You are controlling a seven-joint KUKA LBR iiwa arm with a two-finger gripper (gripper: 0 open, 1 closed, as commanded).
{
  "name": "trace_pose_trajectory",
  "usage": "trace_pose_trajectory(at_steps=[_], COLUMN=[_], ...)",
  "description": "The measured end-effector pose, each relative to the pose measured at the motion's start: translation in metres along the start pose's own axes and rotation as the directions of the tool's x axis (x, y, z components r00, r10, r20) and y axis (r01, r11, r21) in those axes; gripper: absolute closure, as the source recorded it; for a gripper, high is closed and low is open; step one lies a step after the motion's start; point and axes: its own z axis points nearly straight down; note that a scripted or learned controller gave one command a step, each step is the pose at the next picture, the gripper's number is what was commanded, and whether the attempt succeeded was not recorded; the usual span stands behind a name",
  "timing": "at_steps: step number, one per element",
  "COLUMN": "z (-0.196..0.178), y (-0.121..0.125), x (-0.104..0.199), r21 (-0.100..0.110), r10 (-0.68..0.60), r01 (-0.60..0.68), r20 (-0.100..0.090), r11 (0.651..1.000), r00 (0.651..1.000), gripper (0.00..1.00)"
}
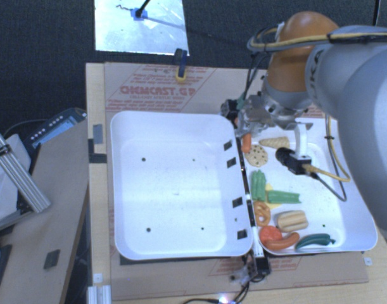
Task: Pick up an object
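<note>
My gripper [245, 129] hangs low over the far left corner of the right bin [355, 223], close to the divider between the bins. Just below it lies a small orange carrot-like piece [246, 144]; whether the gripper touches it is not visible. Beside that piece are a round speckled cookie [257, 155] and a pale croissant-shaped piece [273, 142]. Further toward the front lie green pea pods [259, 183], a green pepper [283, 197], a pretzel [262, 213], a bread roll [292, 220], a red tomato [270, 234] and a dark green chili [315, 239].
The left bin [126, 138] stands next to the right one, with black clips [237, 202] along the shared edge. The grey arm with its orange band [301, 43] covers the right bin's far right part. A yellow cable [329, 173] loops over that bin.
</note>
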Motion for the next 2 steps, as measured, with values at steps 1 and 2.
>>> trace_pose_trajectory(at_steps=[1,2], z=[-0.017,-0.071], y=[-0.056,-0.059], x=[0.045,0.037], r21=[0.008,0.001], r10=[0.009,0.011], r01=[-0.009,-0.011], r20=[0.003,0.003], r11=[1.0,1.0], r00=[1.0,1.0], gripper=[1.0,1.0])
